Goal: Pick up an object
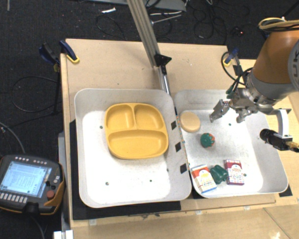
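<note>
Tan board worktop (114,68): carries two shallow white bins side by side, with a metal pole slanting across its far edge.
Left bin (89,178): holds a yellow divided plate (136,131), lying flat near the bin's far half, three compartments showing.
Right bin (249,143): holds all the small things, with the arm reaching over its far right corner.
Arm (279,59): grey with an orange band, coming in from the right.
Claw (231,110): hangs over the far part of the right bin, fingers spread apart with nothing between them.
Round tan disc (190,121): by the right bin's left wall, near the plate.
Red-and-white box (203,178): near corner, beside a dark green block (219,174).
Small red carton (234,172): just right of the green block.
Green ball (207,140): mid-bin, apart from the rest, below and left of the claw.
</note>
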